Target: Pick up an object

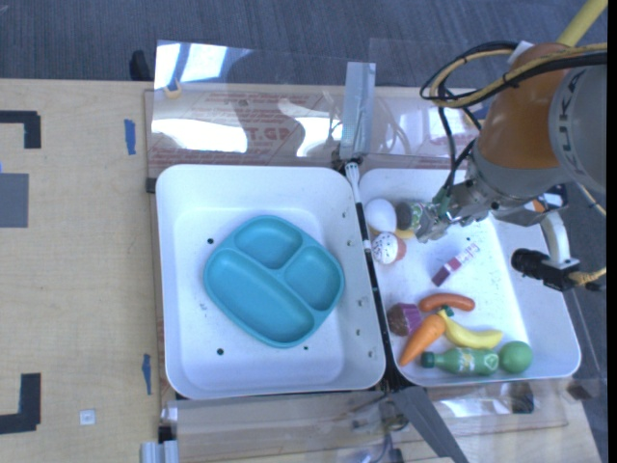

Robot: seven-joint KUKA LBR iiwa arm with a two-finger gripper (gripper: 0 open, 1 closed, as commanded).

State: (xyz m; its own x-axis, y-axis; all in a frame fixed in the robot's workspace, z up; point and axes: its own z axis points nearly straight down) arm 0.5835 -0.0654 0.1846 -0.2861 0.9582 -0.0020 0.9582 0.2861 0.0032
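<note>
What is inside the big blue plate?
Nothing lies in the blue plate; its three sections show bare. It sits in the left bin, covering the floor beneath it. The toy food is in the right bin.

A turquoise plate (275, 280) lies in a white bin (183, 258); the carrot (424, 337) is orange, the banana (472, 336) yellow.

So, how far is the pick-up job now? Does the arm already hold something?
Done: the gripper has reached into the right bin and sits low near the white egg. In hand: I cannot see any object between its fingers. Left: the grasp and the lift. The carrot, banana and green bottle lie untouched at the bin's front, and the blue divided plate is in the left bin.
</note>
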